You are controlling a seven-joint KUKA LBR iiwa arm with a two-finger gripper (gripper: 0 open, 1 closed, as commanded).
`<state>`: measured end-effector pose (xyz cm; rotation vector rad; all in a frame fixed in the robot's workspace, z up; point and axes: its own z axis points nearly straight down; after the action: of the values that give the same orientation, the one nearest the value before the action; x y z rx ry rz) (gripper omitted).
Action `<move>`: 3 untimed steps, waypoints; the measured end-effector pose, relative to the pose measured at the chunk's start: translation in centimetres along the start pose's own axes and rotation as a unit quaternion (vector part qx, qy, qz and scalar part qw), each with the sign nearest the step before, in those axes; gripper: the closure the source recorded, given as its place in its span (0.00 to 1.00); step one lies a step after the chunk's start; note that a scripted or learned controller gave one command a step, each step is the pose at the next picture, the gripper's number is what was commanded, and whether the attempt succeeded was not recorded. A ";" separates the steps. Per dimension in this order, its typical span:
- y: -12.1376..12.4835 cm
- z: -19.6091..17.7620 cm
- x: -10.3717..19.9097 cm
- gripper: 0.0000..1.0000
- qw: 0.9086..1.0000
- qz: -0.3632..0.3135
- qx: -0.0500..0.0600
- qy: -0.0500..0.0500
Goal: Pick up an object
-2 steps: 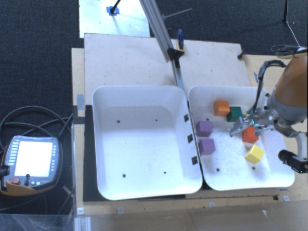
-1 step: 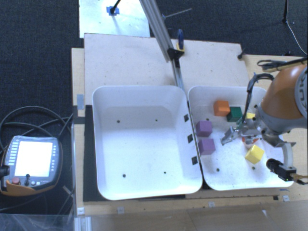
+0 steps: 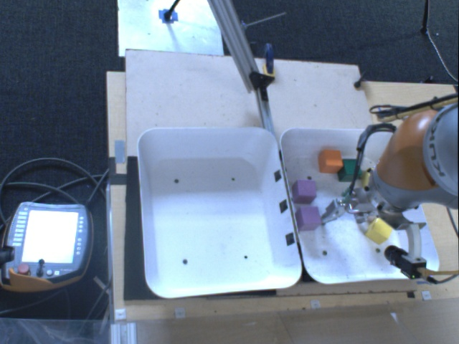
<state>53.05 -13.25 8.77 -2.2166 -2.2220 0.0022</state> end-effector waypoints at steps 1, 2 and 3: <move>0.2 -1.3 -0.1 1.00 1.000 -0.001 -0.003 -0.001; 0.9 -7.6 -0.3 1.00 1.000 -0.001 -0.006 -0.002; 1.0 -14.1 -0.3 1.00 1.000 -0.002 -0.006 -0.002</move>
<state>54.08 -13.58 22.86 -2.2211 -2.2332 -0.0077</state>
